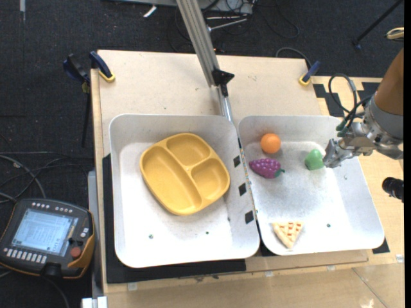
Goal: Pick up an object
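Lower left of frame: teach pendant point(45, 236) on the floor; its screen text is too small to read. Right bin point(347, 230): waffle wedge point(288, 233) near the front edge; purple grapes point(265, 167) and orange ball point(270, 143) toward the back left. Left bin point(128, 191): yellow divided plate point(185, 172). Arm enters at the right edge, wrist angled down-left; claw point(332, 156) just beside the green object point(314, 160). Claw state: cannot tell.

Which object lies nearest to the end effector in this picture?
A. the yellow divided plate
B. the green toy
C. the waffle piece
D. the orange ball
B: the end effector sits right beside the green toy in the right bin.
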Action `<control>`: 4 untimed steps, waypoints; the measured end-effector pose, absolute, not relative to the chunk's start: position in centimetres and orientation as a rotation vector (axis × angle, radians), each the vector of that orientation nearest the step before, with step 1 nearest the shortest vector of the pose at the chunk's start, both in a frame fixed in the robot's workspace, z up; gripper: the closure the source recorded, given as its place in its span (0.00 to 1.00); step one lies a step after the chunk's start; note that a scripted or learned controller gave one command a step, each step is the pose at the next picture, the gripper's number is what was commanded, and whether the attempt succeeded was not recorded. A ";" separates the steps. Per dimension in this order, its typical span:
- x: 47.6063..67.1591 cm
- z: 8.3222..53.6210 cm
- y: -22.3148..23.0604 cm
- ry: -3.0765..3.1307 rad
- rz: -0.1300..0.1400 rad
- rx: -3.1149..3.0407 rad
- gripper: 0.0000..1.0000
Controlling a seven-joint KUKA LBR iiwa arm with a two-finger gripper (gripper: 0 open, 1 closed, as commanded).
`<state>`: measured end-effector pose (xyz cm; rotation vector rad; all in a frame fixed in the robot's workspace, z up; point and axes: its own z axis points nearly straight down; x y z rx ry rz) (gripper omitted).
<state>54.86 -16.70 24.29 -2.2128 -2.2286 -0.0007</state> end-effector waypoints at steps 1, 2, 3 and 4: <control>55.3 23.1 -11.1 -2.229 -0.001 -2.211 1.00; 55.1 23.7 -6.6 -2.229 -0.002 -2.212 1.00; 54.6 23.3 -0.3 -2.229 -0.001 -2.210 1.00; 55.7 23.6 5.1 -2.230 -0.002 -2.212 1.00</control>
